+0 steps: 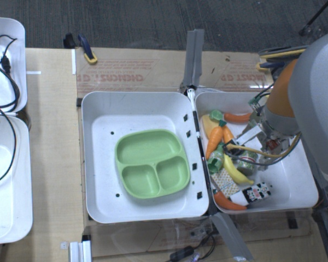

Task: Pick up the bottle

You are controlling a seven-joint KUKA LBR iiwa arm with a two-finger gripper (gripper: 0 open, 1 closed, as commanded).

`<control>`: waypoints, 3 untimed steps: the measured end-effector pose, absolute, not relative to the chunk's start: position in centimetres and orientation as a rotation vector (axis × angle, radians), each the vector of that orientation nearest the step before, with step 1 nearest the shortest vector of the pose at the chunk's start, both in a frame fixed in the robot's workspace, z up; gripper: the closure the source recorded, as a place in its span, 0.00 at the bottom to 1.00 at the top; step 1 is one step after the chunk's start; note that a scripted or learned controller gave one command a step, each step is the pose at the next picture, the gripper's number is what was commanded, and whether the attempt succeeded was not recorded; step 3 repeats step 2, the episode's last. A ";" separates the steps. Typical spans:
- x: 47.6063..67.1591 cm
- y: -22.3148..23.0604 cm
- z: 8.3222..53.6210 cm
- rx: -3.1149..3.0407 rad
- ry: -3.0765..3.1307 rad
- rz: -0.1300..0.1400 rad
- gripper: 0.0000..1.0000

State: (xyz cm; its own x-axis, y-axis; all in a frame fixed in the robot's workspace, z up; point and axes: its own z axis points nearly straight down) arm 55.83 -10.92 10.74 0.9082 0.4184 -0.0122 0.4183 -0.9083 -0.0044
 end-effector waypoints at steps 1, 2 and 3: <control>63.5 -19.3 12.2 -3.072 -0.666 0.003 0.00; 56.9 -10.2 9.0 -3.069 -0.661 0.007 0.00; 56.9 -10.2 9.0 -3.069 -0.661 0.007 0.00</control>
